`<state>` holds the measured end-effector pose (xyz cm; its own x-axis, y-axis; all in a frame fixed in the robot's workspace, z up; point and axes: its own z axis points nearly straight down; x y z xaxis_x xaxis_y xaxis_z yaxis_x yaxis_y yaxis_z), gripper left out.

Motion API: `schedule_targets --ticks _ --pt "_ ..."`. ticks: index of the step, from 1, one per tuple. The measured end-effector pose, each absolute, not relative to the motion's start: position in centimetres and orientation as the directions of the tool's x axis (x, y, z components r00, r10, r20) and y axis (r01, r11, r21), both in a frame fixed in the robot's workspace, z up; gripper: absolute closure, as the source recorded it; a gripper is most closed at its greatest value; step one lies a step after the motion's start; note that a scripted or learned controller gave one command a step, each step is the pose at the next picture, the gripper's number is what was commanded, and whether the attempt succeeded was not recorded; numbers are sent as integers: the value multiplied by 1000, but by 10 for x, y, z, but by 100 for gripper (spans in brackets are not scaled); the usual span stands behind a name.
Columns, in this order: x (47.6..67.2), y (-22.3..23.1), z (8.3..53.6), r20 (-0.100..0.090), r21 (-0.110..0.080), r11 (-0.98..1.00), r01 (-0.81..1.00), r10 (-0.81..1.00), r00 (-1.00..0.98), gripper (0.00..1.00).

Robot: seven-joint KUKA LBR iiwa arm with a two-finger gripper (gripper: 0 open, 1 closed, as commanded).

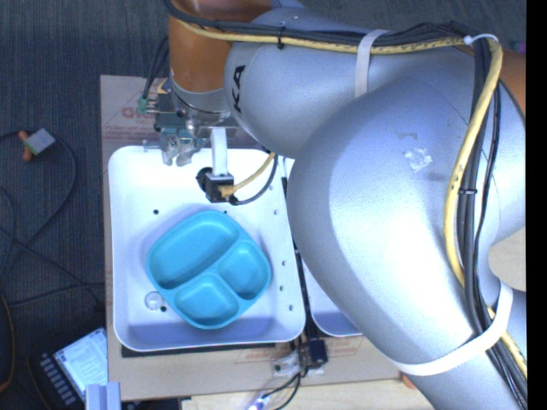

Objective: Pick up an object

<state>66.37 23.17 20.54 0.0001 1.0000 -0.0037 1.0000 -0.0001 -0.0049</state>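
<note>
A light blue divided tray (209,268) is lying flat and right side up in the left white bin (128,195), sitting toward the bin's near end and roughly midway between its side walls. It is showing three compartments: one long one running along its far-left side and two smaller ones on the near-right side, split by raised ridges. Its outline is a rounded square, turned so that its corners are pointing toward the bin's walls. Its plastic is looking smooth and matte, and all three compartments are lying bare.
</note>
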Motion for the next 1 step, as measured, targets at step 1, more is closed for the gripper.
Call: schedule_targets --ticks 1 --pt "664 232 207 -3 -1 1 1000 1000 -1 0"
